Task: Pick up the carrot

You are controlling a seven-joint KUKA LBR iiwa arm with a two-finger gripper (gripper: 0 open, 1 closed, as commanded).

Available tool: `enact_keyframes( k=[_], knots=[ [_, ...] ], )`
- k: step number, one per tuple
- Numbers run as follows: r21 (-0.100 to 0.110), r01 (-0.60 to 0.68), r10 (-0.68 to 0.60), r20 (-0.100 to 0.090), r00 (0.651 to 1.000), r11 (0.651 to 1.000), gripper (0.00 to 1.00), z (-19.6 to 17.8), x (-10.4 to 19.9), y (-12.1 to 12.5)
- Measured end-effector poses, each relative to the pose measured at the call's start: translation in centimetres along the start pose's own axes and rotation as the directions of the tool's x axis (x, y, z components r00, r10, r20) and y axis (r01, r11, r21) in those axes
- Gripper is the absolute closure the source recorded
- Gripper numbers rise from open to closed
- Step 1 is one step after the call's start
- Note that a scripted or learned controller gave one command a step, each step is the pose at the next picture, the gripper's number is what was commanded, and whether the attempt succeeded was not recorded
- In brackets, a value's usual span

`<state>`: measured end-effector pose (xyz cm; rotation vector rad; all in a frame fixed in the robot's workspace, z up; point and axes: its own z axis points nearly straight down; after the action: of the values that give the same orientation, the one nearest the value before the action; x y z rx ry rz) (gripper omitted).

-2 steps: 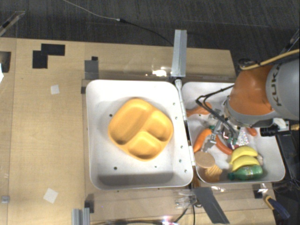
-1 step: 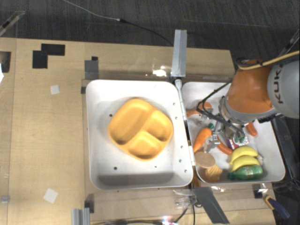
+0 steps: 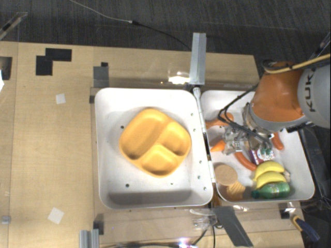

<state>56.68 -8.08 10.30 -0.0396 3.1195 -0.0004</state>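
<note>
The carrot (image 3: pixel 217 146) lies in the right bin (image 3: pixel 305 182), close to that bin's left wall, and shows as a short orange piece poking out from under the pincer (image 3: pixel 242 142). Another orange strip (image 3: pixel 213 123) lies a little farther back in the same bin; whether it belongs to the same vegetable cannot be told.

The pincer hangs low over the middle of the right bin, just beside the carrot, below the arm's orange band (image 3: pixel 276 97). Its tip is a tangle of metal and cables from this angle, so whether it is released or clenched cannot be told, and nothing is plainly seen between its tips.

A red-orange sausage-shaped piece (image 3: pixel 246 160) lies just in front of the pincer. Nearer the front wall sit two yellow bananas (image 3: pixel 270 172), a green item (image 3: pixel 272 190) touching them, and a round tan disc (image 3: pixel 226 174) with a smaller brown piece (image 3: pixel 236 190) before it.

The left bin (image 3: pixel 111 187) holds a yellow divided dish (image 3: pixel 154 141) near its centre. Both bins rest on the pale wooden worktop (image 3: pixel 46 154).
</note>
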Motion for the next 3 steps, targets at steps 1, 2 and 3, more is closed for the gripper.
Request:
enact_keyframes(
  k=[1,2,3],
  knots=[
    [0.002,-0.121,0.121,-0.006,0.993,0.993,1.00,-8.7,2.5,0.0],
    [0.001,-0.120,0.120,-0.012,0.993,0.993,0.00,-8.4,2.6,0.1],
    [0.003,-0.257,0.257,-0.017,0.966,0.966,0.00,-8.4,7.2,3.9]
  ],
)
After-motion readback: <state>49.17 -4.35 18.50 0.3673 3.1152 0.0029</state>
